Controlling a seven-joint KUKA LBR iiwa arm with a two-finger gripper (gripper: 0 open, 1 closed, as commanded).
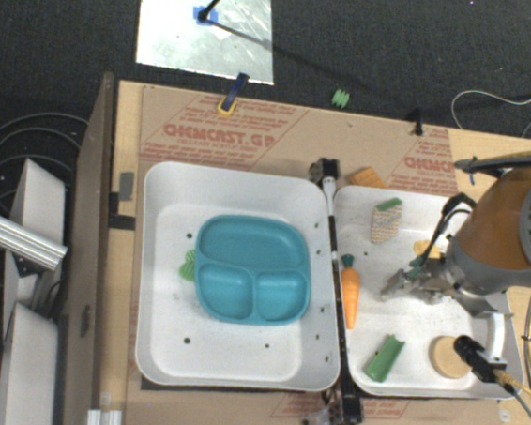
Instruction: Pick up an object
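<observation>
My gripper (407, 282) hangs low over the middle of the right bin (421, 388), reaching in from the right. An orange carrot (348, 297) lies along the bin's left wall, a short way left of the gripper. A green block (384, 357) lies below the gripper near the front. A beige corn-like piece with a green tip (384, 219) sits at the back of the bin. A tan round disc (448, 356) rests at the front right. A small yellow piece (422, 246) peeks out just behind the gripper, partly hidden by it.
The left bin (163, 243) holds a blue divided plate (252, 269) with a small green item (187, 265) at its left edge. An orange piece (368, 177) lies on the cardboard behind the bins. The arm's grey body (518, 233) covers the right bin's right side.
</observation>
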